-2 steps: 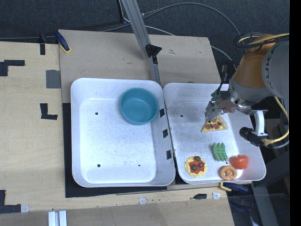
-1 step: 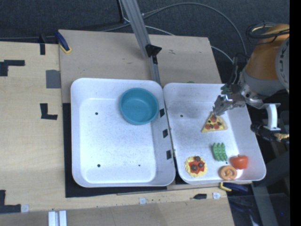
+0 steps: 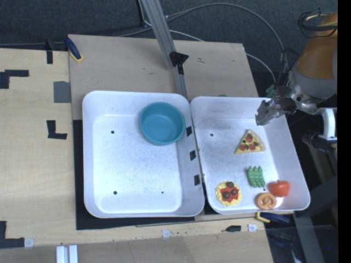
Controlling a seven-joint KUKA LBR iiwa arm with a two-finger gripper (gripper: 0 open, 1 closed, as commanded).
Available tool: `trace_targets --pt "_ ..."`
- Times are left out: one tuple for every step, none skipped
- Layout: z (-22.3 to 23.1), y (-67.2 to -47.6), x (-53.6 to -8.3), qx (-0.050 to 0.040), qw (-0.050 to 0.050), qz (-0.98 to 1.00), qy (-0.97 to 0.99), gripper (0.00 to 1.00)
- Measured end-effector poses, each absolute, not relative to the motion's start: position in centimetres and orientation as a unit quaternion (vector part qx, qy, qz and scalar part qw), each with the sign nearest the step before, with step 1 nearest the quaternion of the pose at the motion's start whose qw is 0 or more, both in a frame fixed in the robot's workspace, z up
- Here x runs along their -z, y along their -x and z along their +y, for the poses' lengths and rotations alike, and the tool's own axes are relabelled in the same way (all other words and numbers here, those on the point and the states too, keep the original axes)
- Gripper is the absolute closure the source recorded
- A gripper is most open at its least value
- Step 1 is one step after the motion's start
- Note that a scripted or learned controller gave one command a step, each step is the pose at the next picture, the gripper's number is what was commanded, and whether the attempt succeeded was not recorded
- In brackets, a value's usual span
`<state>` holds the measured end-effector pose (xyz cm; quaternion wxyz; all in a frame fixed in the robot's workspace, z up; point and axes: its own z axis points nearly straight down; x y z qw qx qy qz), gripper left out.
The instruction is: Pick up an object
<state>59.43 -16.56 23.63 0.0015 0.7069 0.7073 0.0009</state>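
**Gripper poised over far edge of right bin, toy food spread below**

Seen from the fixed overhead camera, my gripper [image 3: 267,113] hung above the far right part of the right bin [image 3: 219,119], reaching in from the right with the orange band of my arm [image 3: 321,59] above it. The picture was too small and dark at the fingertips for me to tell how the gripper was set, and nothing could be made out between them.

The nearest item to me was a toy pizza slice [image 3: 249,142], lying flat on the bin floor just nearer and to the left of the gripper, apart from it. Further toward the near edge lay a green ridged piece [image 3: 255,176], and beside it to the right a red tomato-like toy [image 3: 279,188]. Along the near rim sat a small round pizza [image 3: 228,193] on the left and an orange ring-shaped piece [image 3: 266,201] to its right, the ring just beside the red toy.

In the left bin [image 3: 104,163], a blue bowl [image 3: 162,123] stood upright in the far right corner, close to the wall shared with the right bin. Both bins rested side by side on the pale bench [image 3: 33,147], with a grey metal bar [image 3: 164,32] slanting in from the far side between them.
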Motion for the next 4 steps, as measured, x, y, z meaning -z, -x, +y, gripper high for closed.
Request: trace_targets --pt "-11.6 -58.2 -22.5 0.0002 -0.001 0.708 -0.706 1.0" --pt "-6.5 -56.9 -21.5 0.0002 -0.001 0.709 -0.706 1.0" --pt "-1.2 -55.8 -20.7 0.0004 -0.001 0.709 -0.706 1.0" --pt "3.1 -54.7 -21.8 0.0 0.0 0.708 -0.706 1.0"
